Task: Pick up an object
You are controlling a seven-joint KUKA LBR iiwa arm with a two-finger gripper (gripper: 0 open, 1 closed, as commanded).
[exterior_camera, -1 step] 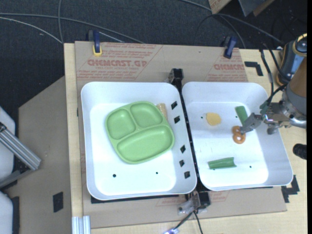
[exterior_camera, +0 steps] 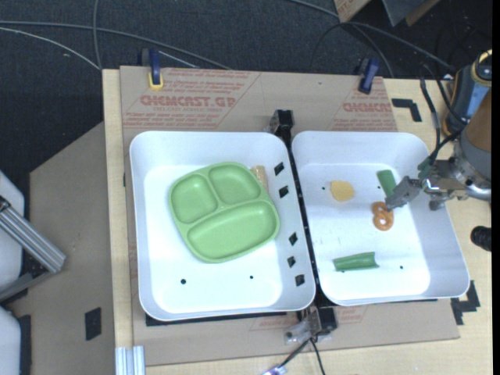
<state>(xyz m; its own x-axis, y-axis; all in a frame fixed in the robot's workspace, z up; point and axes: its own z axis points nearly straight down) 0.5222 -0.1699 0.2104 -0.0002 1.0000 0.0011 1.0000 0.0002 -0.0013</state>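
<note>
Camera view, jaws state unclear, green block long axis roughly left-right.

We see a green divided plate in the left bin, and two blue clamps on the board's far edge.

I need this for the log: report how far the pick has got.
Done: the gripper has reached into the right bin, just above the small orange ring. In hand: nothing visibly between its fingers. Left: closing on and lifting one item; the ring, the yellow piece and the green block lie on the bin floor.
</note>
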